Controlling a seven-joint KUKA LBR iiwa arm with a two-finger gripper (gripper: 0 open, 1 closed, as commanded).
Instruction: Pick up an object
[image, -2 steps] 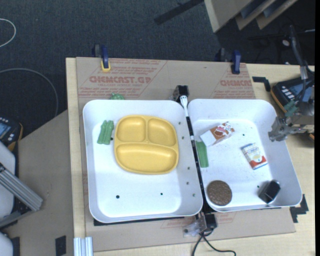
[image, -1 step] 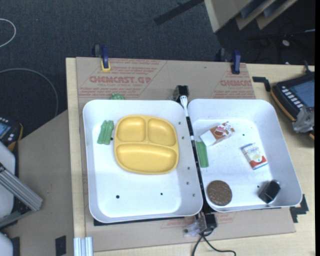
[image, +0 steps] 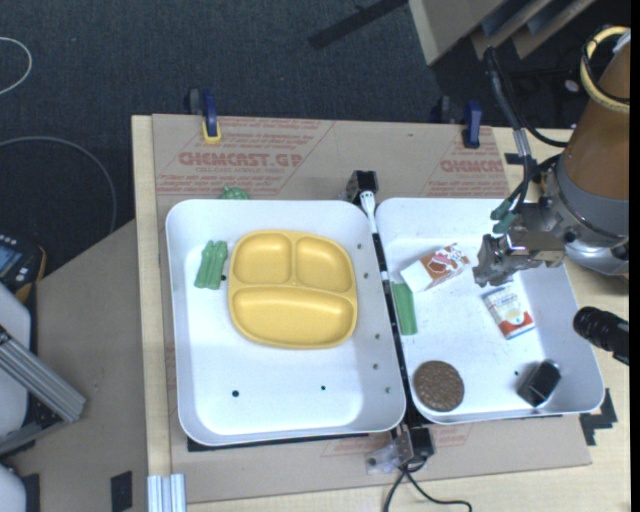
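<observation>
Nearest, front of right bin (image: 580, 385): brown round disc (image: 438, 385) by the front-left corner, small black block (image: 540, 382) front-right. Mid bin: green stick (image: 404, 307) along the left wall, red-and-white packet (image: 508, 310) to the right, second red-and-white packet (image: 437, 266) just beyond. Left bin (image: 200, 380): yellow divided plate (image: 293, 288) mid-to-rear, green bean piece (image: 211, 264) touching its left side. Blue clamps (image: 209, 107) on the bench's far edge. Arm (image: 600, 160) enters from right; gripper (image: 498, 262) hangs over the packets, nothing visibly between its fingers; cannot tell whether spread or closed.
</observation>
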